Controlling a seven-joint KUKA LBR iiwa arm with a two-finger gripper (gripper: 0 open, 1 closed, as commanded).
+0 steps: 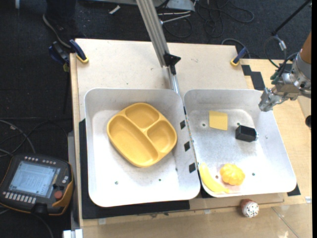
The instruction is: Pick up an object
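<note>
Gripper (266,104) hung over the right bin's (277,148) far-right rim; I could not tell its state, and nothing showed in its grasp. Candidates lay in that bin: black block (245,133) nearest, yellow square (218,120), banana (212,181) touching a yellow lump (232,174). Risk: descending here probably clips the rim, missing everything.

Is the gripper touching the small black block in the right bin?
Apart. The camera view shows bare white bin floor between the gripper, at the bin's far right rim, and the black block.
</note>
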